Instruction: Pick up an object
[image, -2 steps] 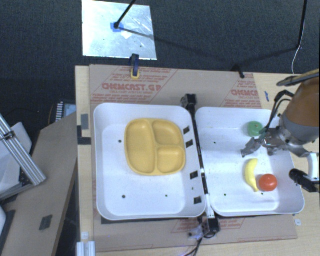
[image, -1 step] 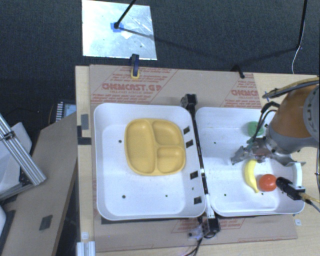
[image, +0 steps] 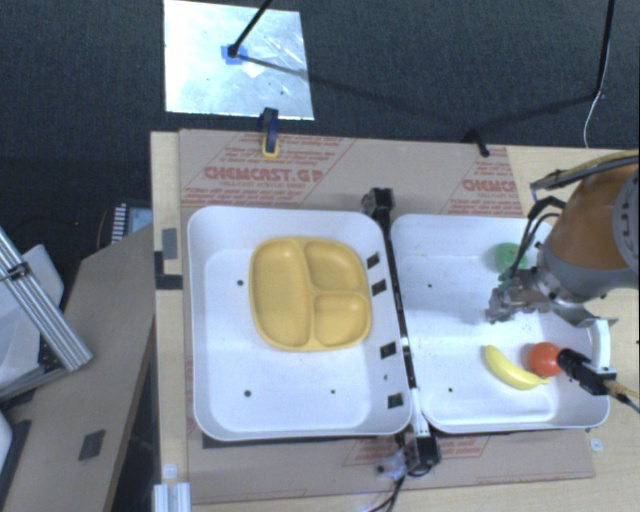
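The pick looks barely begun: the grey two-finger gripper (image: 503, 303) hangs low over the right white bin (image: 450, 400), and whether it is spread or pinching anything cannot be told. A yellow plastic banana (image: 511, 369) and small red-orange ball (image: 541, 357) lie just beside it; a green object (image: 508, 255) sits behind, partly hidden. The yellow divided plate (image: 308, 294) rests in the left white bin (image: 230, 390).
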